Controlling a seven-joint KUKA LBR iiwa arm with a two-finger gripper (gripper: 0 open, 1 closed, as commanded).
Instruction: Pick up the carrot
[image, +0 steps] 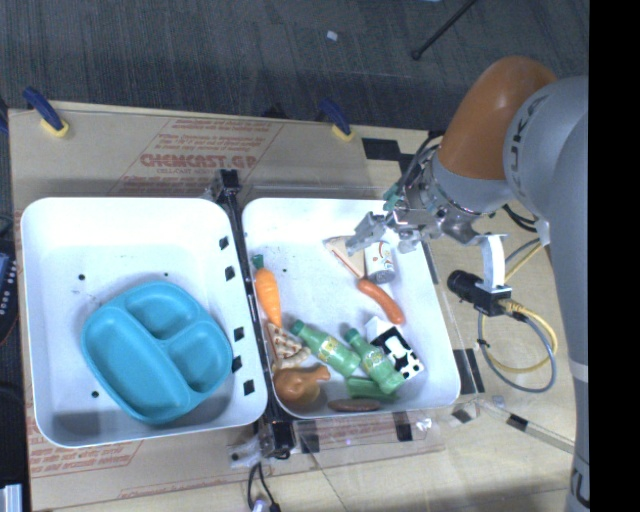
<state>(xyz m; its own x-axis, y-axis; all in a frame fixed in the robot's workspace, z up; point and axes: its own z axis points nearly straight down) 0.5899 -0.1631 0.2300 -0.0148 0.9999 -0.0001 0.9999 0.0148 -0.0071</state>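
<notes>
Camera view: claw (385, 238) hangs over the upper right part of the right bin (300, 215), above a small white container (379, 264). Cannot tell how far it is open or whether it grips anything. Carrot (267, 296) lies along that bin's left wall, well apart from the claw. 2 green bottles (345, 357) lie lower down. Left bin (60, 230) carries a blue divided plate (155, 348).

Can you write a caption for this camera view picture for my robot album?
The robot's gripper hovers over the right bin, away from the carrot by its left wall.
</notes>
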